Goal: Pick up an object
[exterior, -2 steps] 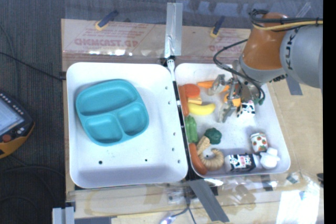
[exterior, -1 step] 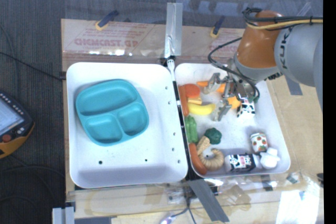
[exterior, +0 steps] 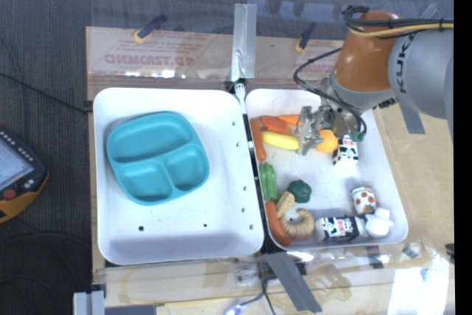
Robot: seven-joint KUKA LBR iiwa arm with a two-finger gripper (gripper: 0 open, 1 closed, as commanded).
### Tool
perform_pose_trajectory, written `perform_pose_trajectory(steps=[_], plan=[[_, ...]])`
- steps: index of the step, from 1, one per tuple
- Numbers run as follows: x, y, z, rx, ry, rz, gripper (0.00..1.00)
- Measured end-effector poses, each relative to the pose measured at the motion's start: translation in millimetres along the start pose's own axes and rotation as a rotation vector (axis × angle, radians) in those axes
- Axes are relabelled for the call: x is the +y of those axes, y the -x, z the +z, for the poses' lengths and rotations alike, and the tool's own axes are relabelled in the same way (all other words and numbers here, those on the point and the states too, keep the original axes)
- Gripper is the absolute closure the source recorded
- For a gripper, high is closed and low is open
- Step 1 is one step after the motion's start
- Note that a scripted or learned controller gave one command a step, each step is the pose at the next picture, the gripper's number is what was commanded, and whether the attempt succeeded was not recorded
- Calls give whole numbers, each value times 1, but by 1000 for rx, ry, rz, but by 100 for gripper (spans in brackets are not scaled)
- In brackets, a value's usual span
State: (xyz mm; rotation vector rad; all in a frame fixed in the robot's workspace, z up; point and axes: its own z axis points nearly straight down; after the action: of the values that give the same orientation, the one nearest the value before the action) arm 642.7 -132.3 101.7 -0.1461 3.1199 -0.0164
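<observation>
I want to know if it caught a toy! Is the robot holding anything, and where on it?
It cannot be told. The metal gripper is low in the right white bin, over the yellow banana-shaped toy and beside the orange round toy.

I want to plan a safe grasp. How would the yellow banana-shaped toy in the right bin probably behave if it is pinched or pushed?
The yellow banana-shaped toy looks smooth and glossy, so it may slip. Its rounded, curved body could roll or pivot when pushed. Lying against an orange carrot-shaped toy, it would probably nudge that neighbour.
</observation>
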Motion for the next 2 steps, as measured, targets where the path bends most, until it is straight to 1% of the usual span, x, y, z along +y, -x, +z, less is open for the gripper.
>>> perform_pose_trajectory(steps=[1, 2], plan=[[21, -56, 8, 1, 4, 366, 100], [21, -56, 10, 3, 4, 366, 0]])
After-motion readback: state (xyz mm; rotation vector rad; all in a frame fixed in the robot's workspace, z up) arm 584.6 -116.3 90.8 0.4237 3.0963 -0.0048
